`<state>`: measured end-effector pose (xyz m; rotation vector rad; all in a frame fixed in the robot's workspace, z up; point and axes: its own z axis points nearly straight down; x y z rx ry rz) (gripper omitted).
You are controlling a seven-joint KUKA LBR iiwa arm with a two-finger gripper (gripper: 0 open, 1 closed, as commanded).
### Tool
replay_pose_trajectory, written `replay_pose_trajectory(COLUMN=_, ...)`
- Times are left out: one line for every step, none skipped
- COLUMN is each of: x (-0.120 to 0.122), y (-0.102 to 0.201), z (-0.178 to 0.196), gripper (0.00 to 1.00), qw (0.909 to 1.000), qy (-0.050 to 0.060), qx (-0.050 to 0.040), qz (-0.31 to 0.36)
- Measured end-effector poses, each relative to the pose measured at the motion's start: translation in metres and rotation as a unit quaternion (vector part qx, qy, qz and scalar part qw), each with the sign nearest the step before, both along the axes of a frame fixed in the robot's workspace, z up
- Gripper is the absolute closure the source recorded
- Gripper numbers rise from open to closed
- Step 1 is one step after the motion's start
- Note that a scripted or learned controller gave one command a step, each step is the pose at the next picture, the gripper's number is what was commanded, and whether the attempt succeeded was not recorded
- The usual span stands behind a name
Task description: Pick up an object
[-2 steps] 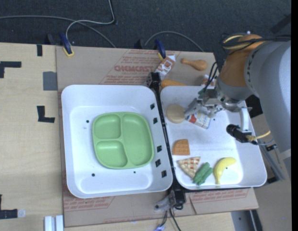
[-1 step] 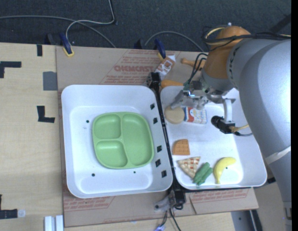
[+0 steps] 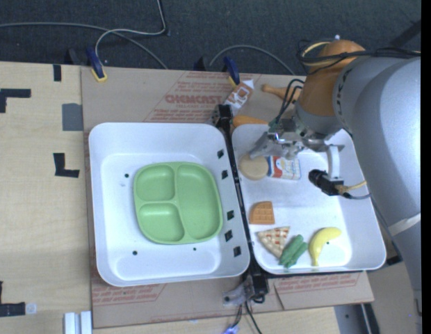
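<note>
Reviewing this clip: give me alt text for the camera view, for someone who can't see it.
A grey robot arm reaches from the right, its gripper low over the right bin above a round tan piece and a small carton. Nearer the front lie a waffle, pizza slice, green vegetable and banana. The left bin holds a green divided plate.
</note>
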<state>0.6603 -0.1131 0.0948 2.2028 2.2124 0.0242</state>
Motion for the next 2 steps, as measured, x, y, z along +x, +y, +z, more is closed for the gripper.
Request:
replay_pose_trajectory(x=-0.006, y=-0.002, z=0.0, gripper=0.0, qw=1.0, qy=-0.001, qx=-0.001, qz=0.0)
replay_pose_trajectory(x=-0.028, y=-0.025, z=0.0, gripper=0.0, qw=1.0, qy=-0.001, qx=0.0, qz=0.0)
